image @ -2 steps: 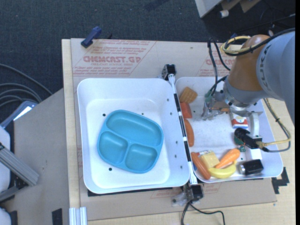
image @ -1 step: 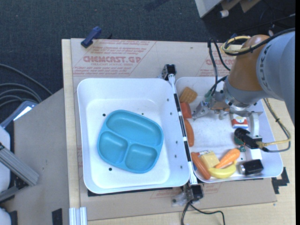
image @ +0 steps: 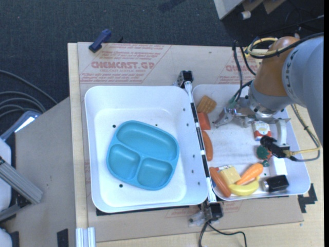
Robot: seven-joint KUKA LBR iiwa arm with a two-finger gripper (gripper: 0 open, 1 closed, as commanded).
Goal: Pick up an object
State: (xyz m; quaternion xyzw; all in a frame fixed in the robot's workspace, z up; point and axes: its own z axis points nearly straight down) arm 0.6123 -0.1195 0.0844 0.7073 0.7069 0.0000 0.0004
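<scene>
Bench [image: 128, 60] of light board with red print, carrying two shallow white bins side by side. Left bin [image: 97, 107] holds a blue divided tray [image: 143, 154], three compartments, lying flat near the bin's middle. Right bin [image: 300, 176] holds the toy food. Grey arm [image: 308, 66] with orange band [image: 270, 71] enters from the right, wrist down over the upper part of the right bin. Gripper [image: 231, 116] hangs low over the bin floor just right of the tan waffle piece [image: 206, 105]; fingers look metallic and spread a little, nothing visible between them, but the view is too small to be sure, so jaw state cannot be told. Along the bin's left wall: waffle piece at top, then two red-orange sausages [image: 206, 138] end to end. Near corner: yellow banana [image: 241, 188], touching a pale cheese block [image: 229, 174] and a carrot [image: 250, 173] lying tilted across it. Small black block [image: 277, 183] just right of the banana. Blue clip [image: 99, 40] on bench's far left corner.
</scene>
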